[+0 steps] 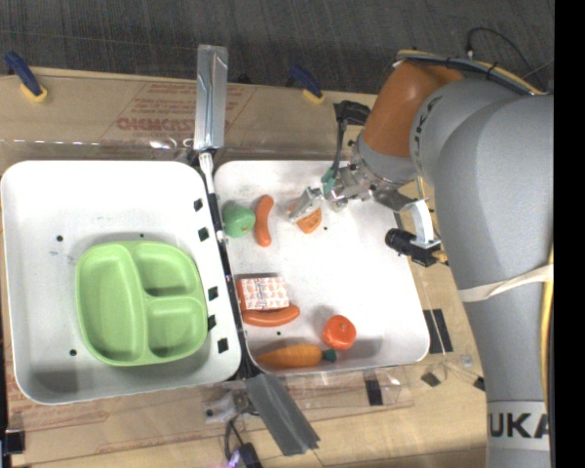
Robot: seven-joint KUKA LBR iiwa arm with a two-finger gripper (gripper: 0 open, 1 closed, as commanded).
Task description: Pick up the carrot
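The carrot [289, 356], long and orange with a small green top at its right end, lies along the front wall of the right bin [390, 291]. My gripper [313, 201] is over the back part of that bin, far from the carrot. A small orange wedge [311, 222] lies right at the gripper's tip; whether it touches the gripper is unclear.
The right bin also holds a slim orange stick [263, 219], a green lump [238, 221], a patterned box [259, 290] on a red sausage [272, 316], and an orange round fruit [339, 331] close to the carrot's top. A green divided tray [142, 301] sits in the left bin.
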